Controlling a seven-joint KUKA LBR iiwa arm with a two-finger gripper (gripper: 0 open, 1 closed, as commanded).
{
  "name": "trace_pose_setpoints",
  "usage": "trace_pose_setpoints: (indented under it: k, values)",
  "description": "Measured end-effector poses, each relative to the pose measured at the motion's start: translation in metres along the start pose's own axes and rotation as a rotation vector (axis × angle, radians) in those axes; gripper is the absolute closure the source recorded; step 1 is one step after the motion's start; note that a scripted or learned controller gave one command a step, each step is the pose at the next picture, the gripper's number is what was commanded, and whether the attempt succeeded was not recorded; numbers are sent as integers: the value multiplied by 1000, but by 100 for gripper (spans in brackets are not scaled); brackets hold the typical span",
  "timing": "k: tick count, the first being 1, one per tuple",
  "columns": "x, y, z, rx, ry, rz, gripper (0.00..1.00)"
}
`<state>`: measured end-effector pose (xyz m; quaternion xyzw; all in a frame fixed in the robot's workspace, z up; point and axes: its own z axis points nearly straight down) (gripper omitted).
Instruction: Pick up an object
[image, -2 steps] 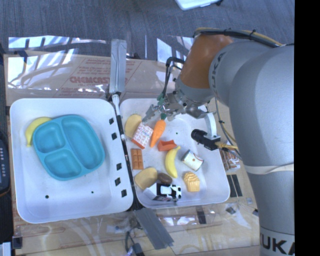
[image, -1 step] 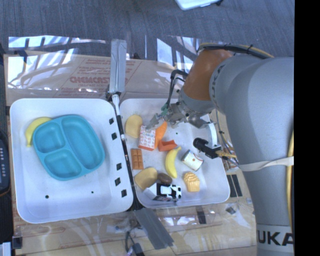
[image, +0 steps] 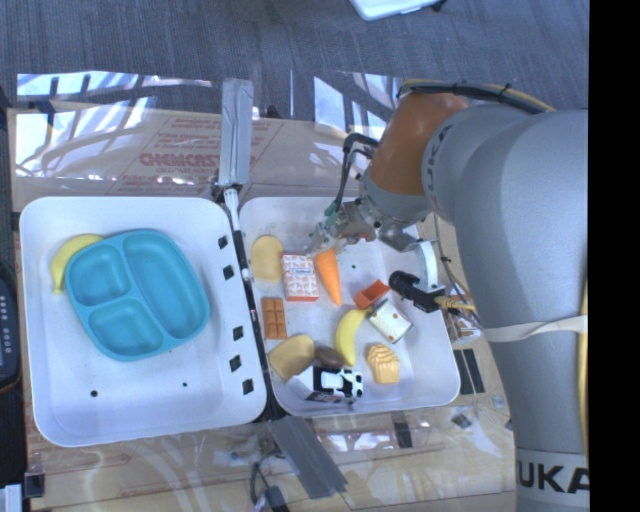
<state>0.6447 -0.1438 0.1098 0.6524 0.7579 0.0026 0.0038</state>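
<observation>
The gripper (image: 335, 228) hung low over the right bin (image: 440, 370), at its far edge just above the toy carrot (image: 329, 277). Whether it was open or closed could not be determined; nothing was seen held. The carrot lay beside a small carton (image: 299, 277). A blue divided plate (image: 138, 291) occupied the left bin (image: 60, 400).

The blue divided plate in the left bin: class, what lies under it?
A yellow banana-like piece pokes out from under the blue divided plate's left edge. How far it runs beneath is hidden, as is anything else below.
</observation>
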Motion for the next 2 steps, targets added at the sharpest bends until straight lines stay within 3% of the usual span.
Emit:
trace_pose_setpoints:
  k: [1,2]
  values:
    - [50,5,-103,0,1,38,100]
    - [29,18,-97,7,2,-387,100]
